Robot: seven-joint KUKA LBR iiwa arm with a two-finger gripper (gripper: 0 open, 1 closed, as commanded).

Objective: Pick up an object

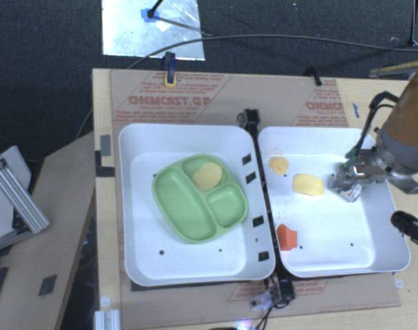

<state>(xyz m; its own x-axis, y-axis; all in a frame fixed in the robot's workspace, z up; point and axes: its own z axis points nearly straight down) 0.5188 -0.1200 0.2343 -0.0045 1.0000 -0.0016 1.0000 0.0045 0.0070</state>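
Right now your hand [348, 182] sits low in the right bin [381, 253], toward its right side; whether it is open or closed, you cannot tell. Just to its left lies a yellow oval piece [308, 184], apart from it and likely the nearest pick. Farther left, a smaller yellow piece [279, 164] rests near the divider, and an orange piece [287, 236] lies at the near-left corner. Nothing stands between hand and oval. In the left bin [147, 253], a green sectioned plate [185, 212] cradles another yellow item [207, 176], well apart.
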